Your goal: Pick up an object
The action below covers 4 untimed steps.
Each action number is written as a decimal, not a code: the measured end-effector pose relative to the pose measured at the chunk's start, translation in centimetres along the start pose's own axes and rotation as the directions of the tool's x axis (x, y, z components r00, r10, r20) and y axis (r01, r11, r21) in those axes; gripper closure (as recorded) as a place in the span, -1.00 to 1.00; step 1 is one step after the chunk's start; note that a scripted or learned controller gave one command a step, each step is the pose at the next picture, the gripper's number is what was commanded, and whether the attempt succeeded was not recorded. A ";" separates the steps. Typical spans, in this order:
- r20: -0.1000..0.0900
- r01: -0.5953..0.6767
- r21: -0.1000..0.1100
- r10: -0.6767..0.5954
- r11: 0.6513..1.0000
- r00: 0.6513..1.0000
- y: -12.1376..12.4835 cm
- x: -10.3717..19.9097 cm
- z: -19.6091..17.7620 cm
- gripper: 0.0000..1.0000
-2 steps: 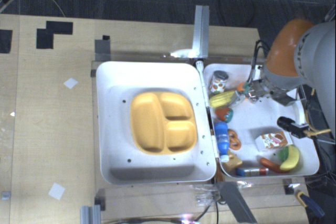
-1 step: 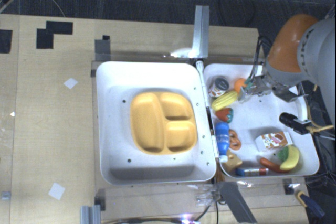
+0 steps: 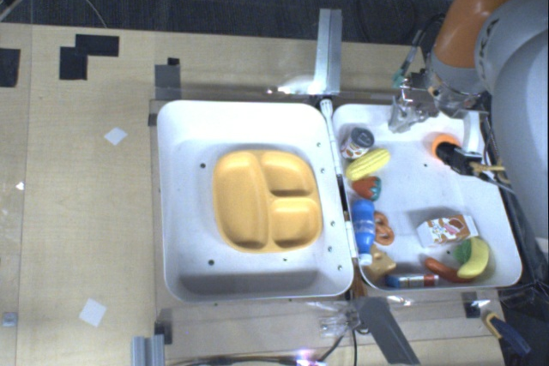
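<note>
My gripper [image 3: 404, 116] hangs over the far edge of the right bin [image 3: 506, 210], near its back left part, with nothing visibly held. The bin holds several small things. A small round can [image 3: 360, 138] and a yellow corn cob [image 3: 368, 161] lie just left of and nearer than the gripper. An orange piece [image 3: 444, 147] lies to the gripper's right. A red fruit [image 3: 367, 187], a blue bottle [image 3: 363, 225] and a pretzel [image 3: 383, 229] run down the left wall. A white packet [image 3: 446, 230] and a yellow and green fruit [image 3: 473, 258] sit at the front right.
The left bin [image 3: 184, 184] holds a yellow divided plate [image 3: 264, 200]. A metal post [image 3: 329, 47] stands behind the wall between the bins. A red stick [image 3: 436, 267] and a pen [image 3: 408, 279] lie along the right bin's front wall. The grey arm [image 3: 515, 56] fills the right side.
</note>
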State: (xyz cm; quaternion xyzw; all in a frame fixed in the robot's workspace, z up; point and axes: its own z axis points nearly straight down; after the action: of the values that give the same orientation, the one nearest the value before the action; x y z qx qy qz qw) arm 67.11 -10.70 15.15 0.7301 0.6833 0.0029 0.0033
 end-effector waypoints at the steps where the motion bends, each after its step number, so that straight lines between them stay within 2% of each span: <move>1: 0.000 0.000 0.002 0.000 1.000 1.000 -0.1 -0.1 0.1 -1.00; 2: 0.002 0.285 -0.003 -0.285 0.959 0.959 0.2 -2.9 3.9 -1.00; 3: 0.000 0.328 0.001 -0.328 0.945 0.945 0.0 -2.9 5.6 -1.00; 4: 0.002 0.679 0.001 -0.679 0.734 0.734 -3.5 -6.8 4.7 -1.00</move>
State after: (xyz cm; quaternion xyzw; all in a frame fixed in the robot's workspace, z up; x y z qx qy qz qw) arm 63.22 -17.26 10.40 0.4309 0.9024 0.0009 0.0047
